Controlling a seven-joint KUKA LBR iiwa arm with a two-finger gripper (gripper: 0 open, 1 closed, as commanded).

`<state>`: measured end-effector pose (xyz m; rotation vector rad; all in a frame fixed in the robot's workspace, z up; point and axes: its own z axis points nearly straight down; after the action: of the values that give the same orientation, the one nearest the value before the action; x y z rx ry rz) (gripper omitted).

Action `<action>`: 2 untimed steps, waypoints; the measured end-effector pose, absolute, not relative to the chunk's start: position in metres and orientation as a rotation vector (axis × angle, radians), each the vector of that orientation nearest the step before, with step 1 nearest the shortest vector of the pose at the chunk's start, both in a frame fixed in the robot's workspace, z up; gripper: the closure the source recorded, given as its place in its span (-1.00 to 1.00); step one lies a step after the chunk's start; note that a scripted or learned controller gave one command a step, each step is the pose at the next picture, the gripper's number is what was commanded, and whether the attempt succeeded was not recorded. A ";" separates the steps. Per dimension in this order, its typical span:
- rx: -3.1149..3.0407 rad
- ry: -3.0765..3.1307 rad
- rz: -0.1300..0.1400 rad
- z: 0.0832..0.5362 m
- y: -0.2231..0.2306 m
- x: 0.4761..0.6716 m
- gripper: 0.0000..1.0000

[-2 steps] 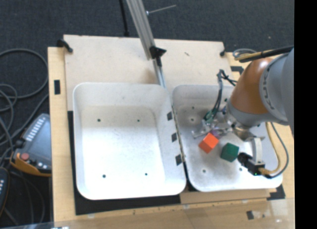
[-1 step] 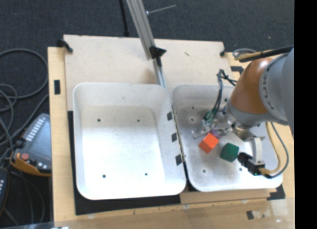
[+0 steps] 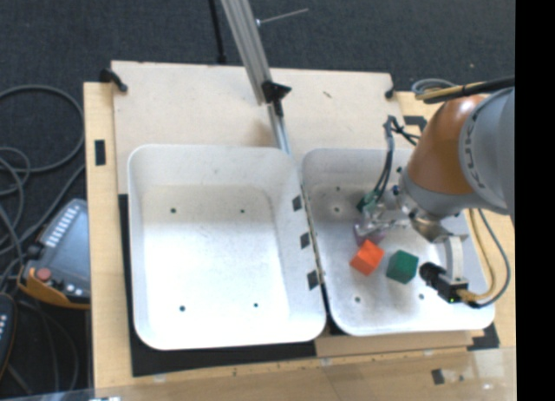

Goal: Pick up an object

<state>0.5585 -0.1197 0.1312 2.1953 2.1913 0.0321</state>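
An orange block (image 3: pixel 367 257) lies in the right bin (image 3: pixel 347 317), with a green block (image 3: pixel 401 266) just to its right. My gripper (image 3: pixel 371 227) hangs low over the bin, directly above and behind the orange block, its tips close to the block's top edge. The grey arm with the orange band (image 3: pixel 438 152) reaches in from the right and covers the bin's far right part. Whether anything sits between the gripper's tips is hidden by its own body.
The left bin (image 3: pixel 139 217) stands beside the right one, split from it by a raised wall (image 3: pixel 308 234). A slanted metal pole (image 3: pixel 247 39) rises behind the bins. Cables and a pendant (image 3: pixel 56 256) lie left of the bench.
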 end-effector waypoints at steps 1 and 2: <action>2.214 2.221 0.003 0.163 -0.138 0.583 1.00; 2.217 2.225 -0.002 0.142 -0.141 0.591 1.00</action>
<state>0.5911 -0.1413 0.1421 2.2168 2.2245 -0.0024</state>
